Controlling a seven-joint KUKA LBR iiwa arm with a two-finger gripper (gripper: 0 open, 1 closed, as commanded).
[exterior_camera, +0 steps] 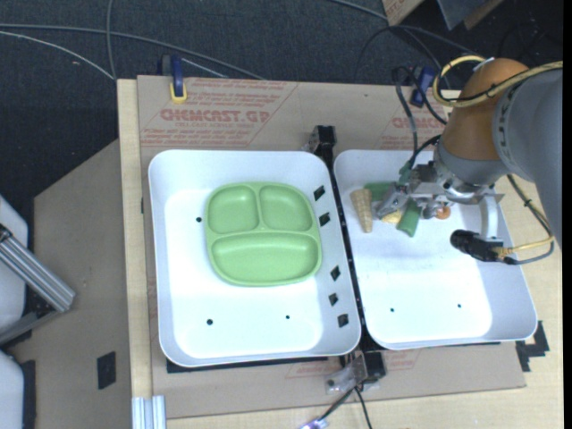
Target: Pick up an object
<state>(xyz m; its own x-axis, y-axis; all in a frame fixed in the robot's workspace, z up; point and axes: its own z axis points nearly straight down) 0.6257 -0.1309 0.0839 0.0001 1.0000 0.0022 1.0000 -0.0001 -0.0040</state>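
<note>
Gripper [399, 206] is hanging low over the far part of the right bin [465, 320], amid a small cluster of items, and whether it is released or clenched I cannot tell, since the metal parts are blurring into the things beneath. Just to its left, a cone [362, 208] is lying flat on the bin floor, its long axis running near-to-far and its narrow end pointing toward the near side. A green piece [408, 221] is sitting right under or beside the gripper on its near side, with another green bit [378, 190] on the far-left; contact with either is unclear. Well to the left, in the left bin [170, 266], a green plate [263, 233] is resting. Judging by this, the green piece is the likeliest target, being closest, so any grasp is calling for only a slight correction.
</note>
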